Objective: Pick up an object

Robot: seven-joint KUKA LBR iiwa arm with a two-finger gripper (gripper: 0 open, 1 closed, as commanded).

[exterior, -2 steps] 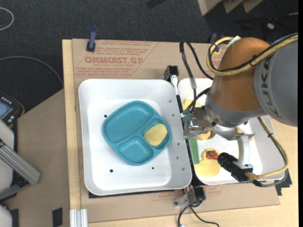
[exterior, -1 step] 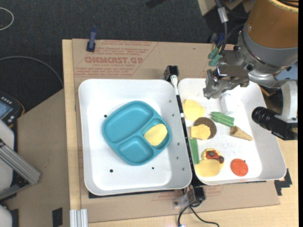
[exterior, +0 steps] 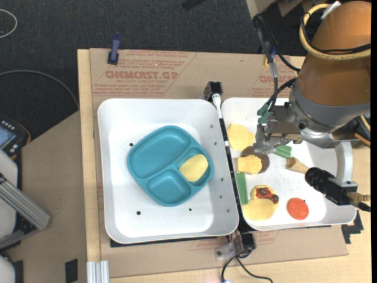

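Claw (exterior: 263,151) seemingly beside yellow piece (exterior: 247,165)

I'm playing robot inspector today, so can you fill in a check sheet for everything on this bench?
Surface: left bin and right bin, both white, on a printed board.
Job's things: yellow disc, red disc, green stick in the right bin.
Clutter: blue divided plate in the left bin, yellow piece in one compartment.
Pincer: over the right bin, beside a tan piece.
Cables: black cable at the board's front edge.
Surroundings: dark carpet; blue clamp at the board's far edge.
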